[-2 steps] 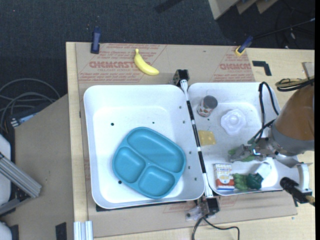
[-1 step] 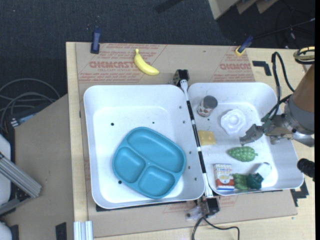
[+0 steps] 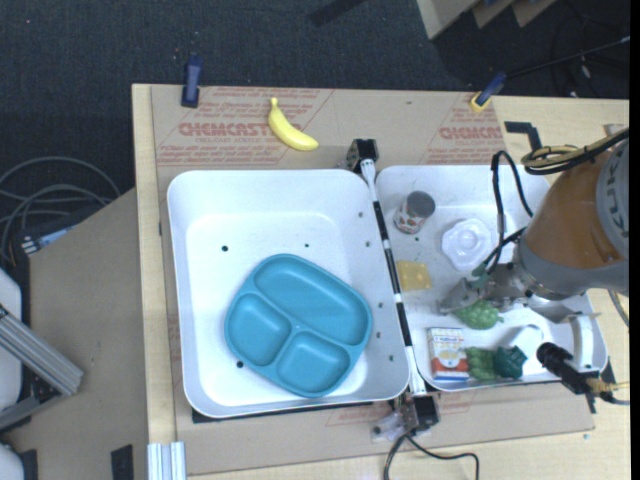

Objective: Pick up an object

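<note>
Gripper (image 3: 478,290) sits low in the right bin (image 3: 440,180), right over a small lumpy green toy (image 3: 480,316); honestly can't tell if it's grabbing.

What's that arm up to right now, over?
Gripper low in right bin, fingers unclear. Green object right beneath. Clear cup, small carton crowd close.

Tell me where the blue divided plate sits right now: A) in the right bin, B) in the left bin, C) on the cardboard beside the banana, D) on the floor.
B: the blue divided plate lies flat inside the left bin, apart from the banana.
</note>
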`<state>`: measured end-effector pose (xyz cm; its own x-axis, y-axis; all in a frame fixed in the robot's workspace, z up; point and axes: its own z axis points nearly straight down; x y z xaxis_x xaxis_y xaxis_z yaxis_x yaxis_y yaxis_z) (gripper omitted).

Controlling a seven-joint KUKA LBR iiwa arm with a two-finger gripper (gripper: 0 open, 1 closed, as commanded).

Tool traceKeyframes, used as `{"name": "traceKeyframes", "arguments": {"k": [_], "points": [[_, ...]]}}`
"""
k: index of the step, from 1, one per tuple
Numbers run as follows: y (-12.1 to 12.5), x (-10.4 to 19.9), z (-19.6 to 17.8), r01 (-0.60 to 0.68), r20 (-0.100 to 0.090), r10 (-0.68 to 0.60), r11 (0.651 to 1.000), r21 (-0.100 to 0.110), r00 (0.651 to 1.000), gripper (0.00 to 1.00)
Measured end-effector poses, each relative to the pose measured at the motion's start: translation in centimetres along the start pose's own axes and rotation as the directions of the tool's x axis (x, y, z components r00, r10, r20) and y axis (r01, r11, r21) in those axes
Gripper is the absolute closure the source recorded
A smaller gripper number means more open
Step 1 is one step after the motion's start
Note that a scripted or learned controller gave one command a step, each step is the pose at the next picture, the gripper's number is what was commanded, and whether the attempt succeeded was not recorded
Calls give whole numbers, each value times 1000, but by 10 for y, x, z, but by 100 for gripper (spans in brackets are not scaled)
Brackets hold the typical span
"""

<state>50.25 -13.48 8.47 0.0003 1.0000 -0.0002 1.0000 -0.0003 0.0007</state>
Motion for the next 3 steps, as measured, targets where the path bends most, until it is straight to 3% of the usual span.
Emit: {"name": "traceKeyframes", "arguments": {"k": [1,2,3], "points": [[0,0,-10,0,1,0,1000,-1,1000,100],[52,90,-100,2,-2,-2,1000,-1,1000,100],[26,120,-184,1,-1,-1,1000,-1,1000,100]]}}
